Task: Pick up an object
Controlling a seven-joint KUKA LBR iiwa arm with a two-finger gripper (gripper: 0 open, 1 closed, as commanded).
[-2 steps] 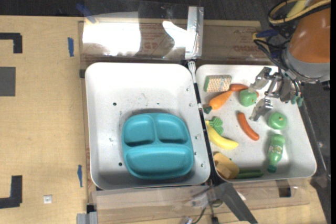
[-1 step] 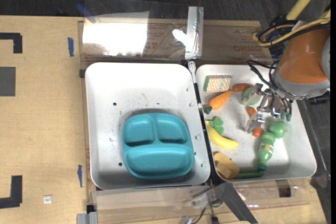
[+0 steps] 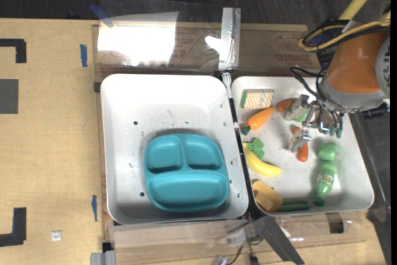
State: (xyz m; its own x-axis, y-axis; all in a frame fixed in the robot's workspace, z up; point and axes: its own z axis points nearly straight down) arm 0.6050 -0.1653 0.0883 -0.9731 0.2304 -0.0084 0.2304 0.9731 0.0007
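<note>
The right bin (image 3: 360, 164) holds several toy foods. An orange carrot (image 3: 259, 118) lies near its left wall, below a small cracker box (image 3: 257, 98). A yellow banana (image 3: 263, 164) lies lower, with a tan bread slice (image 3: 267, 195) under it. A green bottle (image 3: 324, 180) lies at the right, under a round green piece (image 3: 327, 151). My gripper (image 3: 301, 137) hangs low over the middle of this bin, just above a small red-orange piece (image 3: 302, 154). A reddish piece (image 3: 285, 105) and a green one (image 3: 299, 113) lie close to its upper left.
The left bin (image 3: 124, 102) holds a teal divided plate (image 3: 185, 172). A thin green stick (image 3: 291, 205) lies along the right bin's front wall. A clear plastic sheet (image 3: 161, 40) lies behind the bins. Black and yellow cables (image 3: 322, 34) run by the arm.
</note>
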